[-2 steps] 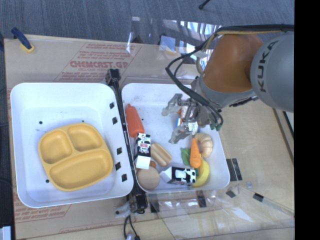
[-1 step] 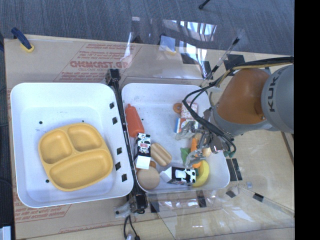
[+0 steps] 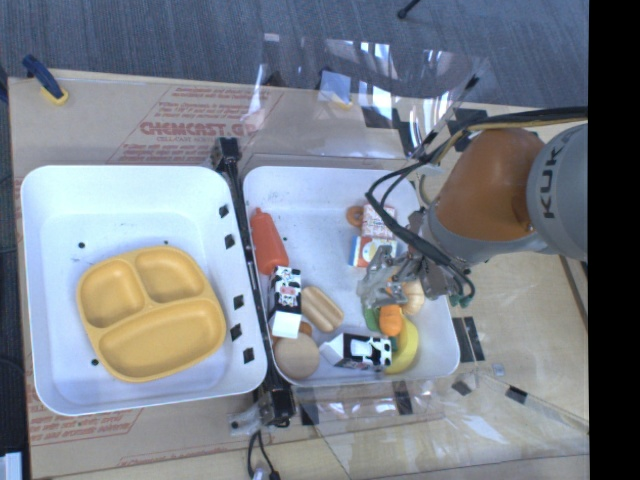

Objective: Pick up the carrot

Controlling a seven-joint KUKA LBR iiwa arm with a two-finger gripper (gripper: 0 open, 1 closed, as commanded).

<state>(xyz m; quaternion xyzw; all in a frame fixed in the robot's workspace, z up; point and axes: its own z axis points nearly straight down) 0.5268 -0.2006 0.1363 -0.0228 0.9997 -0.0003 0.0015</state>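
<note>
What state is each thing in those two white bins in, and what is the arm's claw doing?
Yellow tray: flat in the left bin, nothing in its compartments.
Carrot: lying loose at the right bin's left wall.
Milk carton: on its side.
Hot dog bun: lying beside the carton.
Banana: lying near the bin's front corner.
Gripper: low over the toys at right, apart from the carrot.

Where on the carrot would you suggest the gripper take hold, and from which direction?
Probably across the carrot's narrow width at mid-length, coming straight down. It lies flat and long beside the right bin's left wall, so closing across it suits its slim shape.
</note>
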